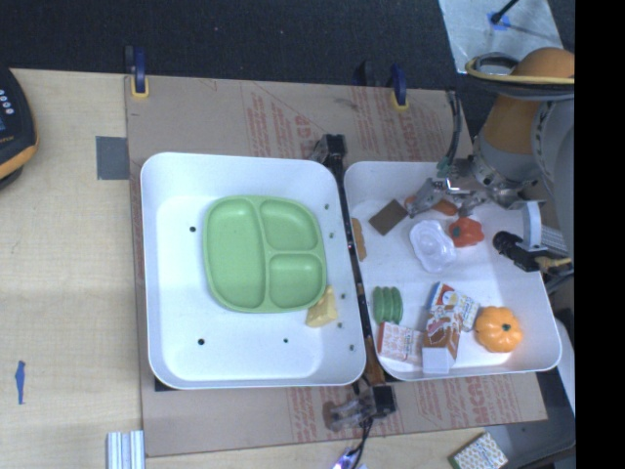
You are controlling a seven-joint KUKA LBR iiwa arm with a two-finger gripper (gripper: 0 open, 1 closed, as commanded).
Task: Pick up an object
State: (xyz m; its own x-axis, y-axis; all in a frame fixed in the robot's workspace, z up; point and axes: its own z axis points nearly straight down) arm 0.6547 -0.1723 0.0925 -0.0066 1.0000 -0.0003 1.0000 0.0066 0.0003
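My gripper hangs low over the far part of the right bin, with the grey arm reaching in from the right. Just left of it lies a brown block. A small red vegetable and a clear plastic cup lie right in front of it. Nearer the front are a green vegetable, printed snack packets and an orange pumpkin. I see nothing held in the gripper.
The left bin holds a green divided plate with a yellow piece at its lower right corner. A tan item leans on the right bin's left wall. Clamps hold the cardboard base along its far and near edges.
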